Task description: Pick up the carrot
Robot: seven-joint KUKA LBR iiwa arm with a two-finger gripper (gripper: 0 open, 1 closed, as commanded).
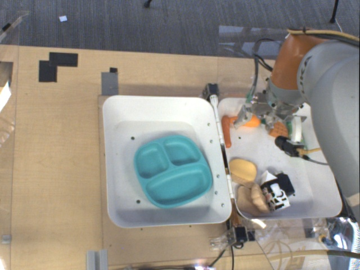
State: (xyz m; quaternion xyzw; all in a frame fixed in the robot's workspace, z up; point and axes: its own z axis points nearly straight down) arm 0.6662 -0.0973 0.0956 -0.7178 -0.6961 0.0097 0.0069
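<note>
Nearby, pincer (251, 115) over carrot (226, 130) (right bin (315, 198)), yellow potato-like piece (243, 170) below

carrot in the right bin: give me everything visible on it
The carrot is a slim orange-red piece, smooth and plastic-looking like toy food. It lies flat in the right bin, at the bin's far left, lengthwise along the left wall. The gripper hovers just to its right; whether they touch is unclear. Its upper end looks blunt.

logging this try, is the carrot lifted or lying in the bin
Lying. The carrot rests flat along the right bin's left wall, beside the gripper, not between its fingers.
</note>
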